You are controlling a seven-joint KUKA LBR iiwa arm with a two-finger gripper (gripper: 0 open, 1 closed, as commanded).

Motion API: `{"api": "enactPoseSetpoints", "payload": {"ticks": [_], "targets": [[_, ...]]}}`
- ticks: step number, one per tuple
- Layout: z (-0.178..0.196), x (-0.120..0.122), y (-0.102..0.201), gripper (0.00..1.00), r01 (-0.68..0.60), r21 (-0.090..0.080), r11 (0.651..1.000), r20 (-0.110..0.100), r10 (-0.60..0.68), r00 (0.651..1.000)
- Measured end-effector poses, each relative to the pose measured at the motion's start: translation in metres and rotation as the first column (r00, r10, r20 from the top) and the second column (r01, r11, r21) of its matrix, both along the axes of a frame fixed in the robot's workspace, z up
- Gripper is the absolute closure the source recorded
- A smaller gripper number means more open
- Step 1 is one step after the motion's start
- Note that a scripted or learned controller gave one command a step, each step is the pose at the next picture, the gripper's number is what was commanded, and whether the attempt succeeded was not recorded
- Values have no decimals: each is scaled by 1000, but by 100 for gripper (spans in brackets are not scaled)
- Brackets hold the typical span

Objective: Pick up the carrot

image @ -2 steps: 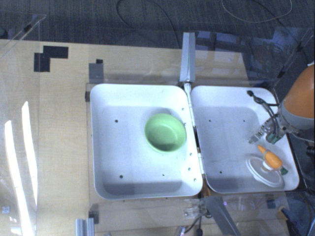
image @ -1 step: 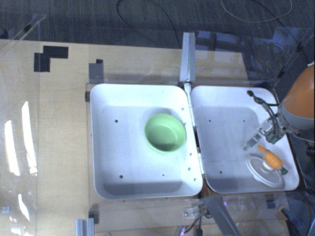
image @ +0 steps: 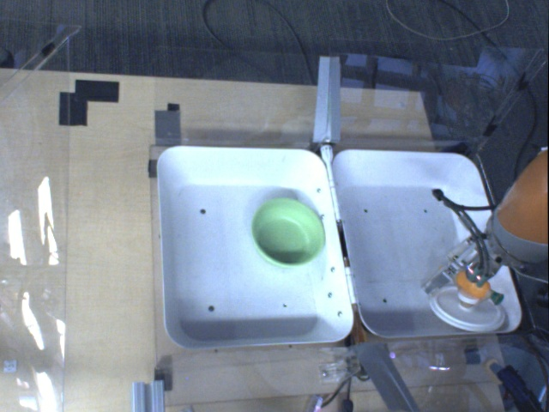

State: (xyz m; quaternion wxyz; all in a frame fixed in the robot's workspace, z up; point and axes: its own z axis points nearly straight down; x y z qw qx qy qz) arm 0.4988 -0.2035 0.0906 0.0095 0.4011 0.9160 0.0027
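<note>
1. Carrot (image: 471, 285) sits in the right bin (image: 395, 230), low in its near-right corner; small orange piece with a bit of green at its right end.
2. It rests on top of a white plate (image: 446, 310), a round shallow disc lying flat on the bin floor close to the bin's front rim.
3. Gripper (image: 466, 275) is down right at the carrot, metal parts on its left side and above it. Carrot looks to be at the fingertips, but whether it is actually pinched is too small and blurred to tell; can't tell if the hand is apart or together.
4. Arm (image: 525, 213) comes in from the right edge, orange band showing above a grey section, a black cable looping from it over the bin floor.
5. Left bin (image: 197, 256) holds a green bowl (image: 288, 231), upright, right of centre, near the shared divider, well apart from the carrot.
6. Both bins sit side by side on a light wooden bench (image: 94, 230).
</note>
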Motion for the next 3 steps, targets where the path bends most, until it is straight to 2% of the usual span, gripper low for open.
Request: {"api": "enactPoseSetpoints", "payload": {"ticks": [1, 2, 3], "targets": [[13, 5, 3, 100, -2, 1, 1000, 11, 2, 1000], [66, 76, 60, 100, -57, 1, 998, -11, 57, 998], [115, 83, 128, 100, -225, -1, 974, -7, 225, 974]]}}
